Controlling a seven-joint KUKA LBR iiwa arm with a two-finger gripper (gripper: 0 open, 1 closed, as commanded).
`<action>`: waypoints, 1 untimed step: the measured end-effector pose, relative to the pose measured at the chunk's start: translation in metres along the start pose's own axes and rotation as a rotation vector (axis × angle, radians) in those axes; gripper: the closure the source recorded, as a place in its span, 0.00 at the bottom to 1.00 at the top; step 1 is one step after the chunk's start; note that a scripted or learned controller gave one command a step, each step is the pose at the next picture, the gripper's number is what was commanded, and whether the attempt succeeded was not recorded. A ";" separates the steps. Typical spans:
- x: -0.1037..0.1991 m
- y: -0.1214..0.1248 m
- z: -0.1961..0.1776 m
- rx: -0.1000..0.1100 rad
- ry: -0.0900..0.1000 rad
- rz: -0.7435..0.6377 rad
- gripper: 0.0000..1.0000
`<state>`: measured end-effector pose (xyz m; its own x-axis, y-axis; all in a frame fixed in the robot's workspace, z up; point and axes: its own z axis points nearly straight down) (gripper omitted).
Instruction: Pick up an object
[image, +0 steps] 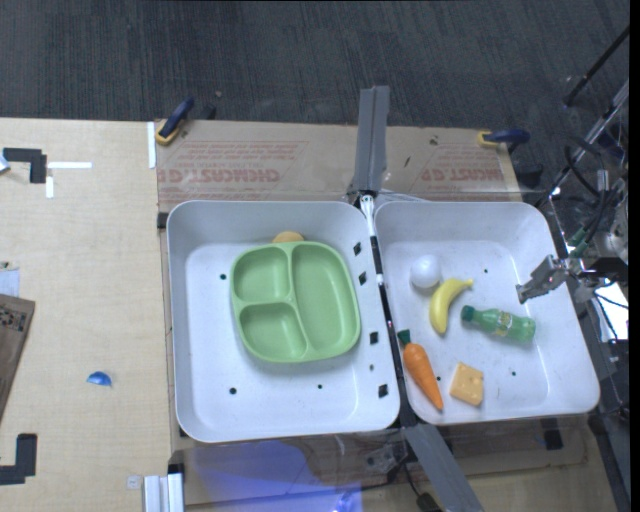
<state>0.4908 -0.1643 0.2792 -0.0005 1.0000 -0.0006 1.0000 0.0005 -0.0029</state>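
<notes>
Five items sit in our right bin; pincer hangs near the green bottle, can't tell its state.

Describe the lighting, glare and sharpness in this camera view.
Camera view: even overhead light, soft shadows only; the white bins look bright but not blown out; a bluish glare patch sits below the left bin; the gripper at the right rim is small and slightly blurred; the green bottle stays legible.

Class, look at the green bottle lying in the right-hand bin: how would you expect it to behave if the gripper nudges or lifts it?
The green bottle lies on its side, so a nudge would probably roll it. Its rounded, shiny-looking body may slip between fingers. It looks small and probably light.
</notes>
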 end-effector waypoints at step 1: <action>-0.057 -0.013 -0.035 -0.003 -0.001 -0.045 0.00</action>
<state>0.4784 -0.2209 0.3145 -0.0454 0.9990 -0.0019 0.9990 0.0454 -0.0003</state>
